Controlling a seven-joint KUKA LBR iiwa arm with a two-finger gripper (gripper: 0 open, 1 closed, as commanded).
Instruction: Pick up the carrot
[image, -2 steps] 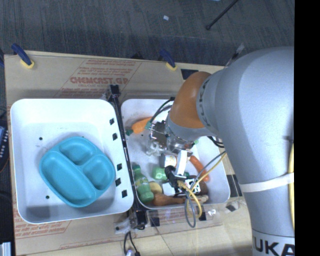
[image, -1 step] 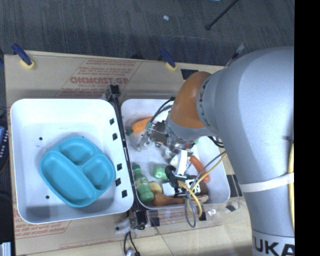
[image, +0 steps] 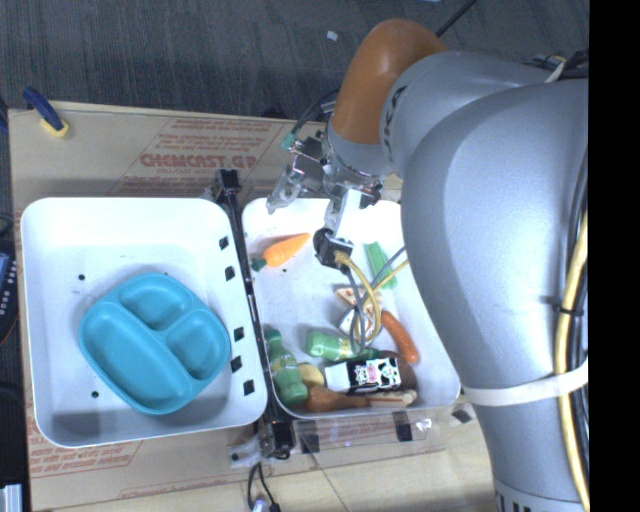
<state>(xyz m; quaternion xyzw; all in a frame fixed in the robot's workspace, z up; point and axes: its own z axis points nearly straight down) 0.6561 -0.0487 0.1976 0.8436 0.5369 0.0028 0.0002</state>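
Gripper (image: 308, 205) hangs over the 12 o'clock rim of the R bin (image: 300, 305), fingers spread wide w/ nothing btwn them. Carrot (image: 283, 249) lies flat on the bin floor just below it in the view, approx 7 o'clock from the gripper, at about 10 o'clock in the bin. Its green stub points to 8 o'clock, just beside the bin wall; its orange tip points to 2 o'clock. Can't tell the height gap btwn fingers and carrot. Bare white floor rings the carrot on the 3 and 6 o'clock sides. Other stuff sits apart from it: a green veg piece (image: 375, 262) at 3 o'clock from the carrot, near the arm, and an orange-red sausage (image: 400, 338) at 4 o'clock. The main clutter is packed along the bin's 6 o'clock edge, well apart from the carrot: a light green toy (image: 325, 345), a black-and-white carton (image: 372, 373), a brown stick-like piece (image: 350, 400) touching the carton's underside, and a dark green item (image: 280, 365) against the wall at 7 o'clock. L bin (image: 60, 240) holds a blue divided plate (image: 150, 340). Both bins rest on printed cardboard (image: 200, 150); a blue-yellow clamp (image: 45, 110) sits at the 10 o'clock corner.
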